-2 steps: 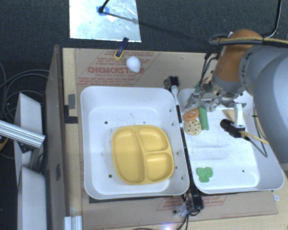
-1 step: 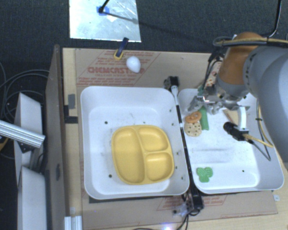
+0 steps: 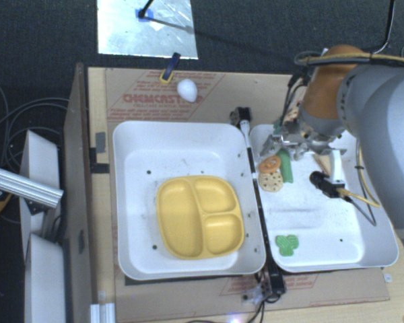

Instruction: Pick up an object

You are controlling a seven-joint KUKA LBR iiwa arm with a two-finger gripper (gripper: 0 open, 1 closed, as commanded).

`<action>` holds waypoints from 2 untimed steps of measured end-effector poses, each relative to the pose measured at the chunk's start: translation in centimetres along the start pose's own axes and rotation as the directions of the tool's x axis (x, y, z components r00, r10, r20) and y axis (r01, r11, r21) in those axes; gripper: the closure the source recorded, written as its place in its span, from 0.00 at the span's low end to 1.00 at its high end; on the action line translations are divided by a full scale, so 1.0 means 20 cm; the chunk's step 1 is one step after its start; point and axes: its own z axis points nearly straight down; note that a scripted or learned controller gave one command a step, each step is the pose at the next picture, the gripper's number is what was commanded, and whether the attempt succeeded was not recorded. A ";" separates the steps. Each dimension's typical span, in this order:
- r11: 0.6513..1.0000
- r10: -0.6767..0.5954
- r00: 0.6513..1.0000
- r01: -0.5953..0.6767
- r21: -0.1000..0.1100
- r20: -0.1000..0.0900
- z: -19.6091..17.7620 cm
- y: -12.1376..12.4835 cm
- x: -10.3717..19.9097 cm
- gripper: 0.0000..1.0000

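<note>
Your gripper [image 3: 281, 148] sits low at the right bin's [image 3: 337, 251] upper left corner; you cannot tell its state. Just below lies a slim green plastic stick [image 3: 285, 169], beside a tan dotted biscuit-shaped piece [image 3: 271, 180]. It looks light, stiff and slick, its long axis running up-down. Pinch it across mid-length.

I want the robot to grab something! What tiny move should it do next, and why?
Probably a short, slow move straight down. The end effector sits over the far left corner of the right bin, just above a cluster of small things: an orange piece, a green stick and a tan dotted piece. Nothing looks gripped yet, so lowering onto the cluster seems the closest chance.
</note>
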 end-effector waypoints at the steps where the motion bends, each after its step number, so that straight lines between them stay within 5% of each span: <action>1: 1.000 0.001 1.000 -0.001 -0.003 -0.001 0.00 0.02 -0.01 0.00; 2: 1.000 0.003 1.000 -0.003 0.000 0.000 -0.01 -0.03 -0.03 0.00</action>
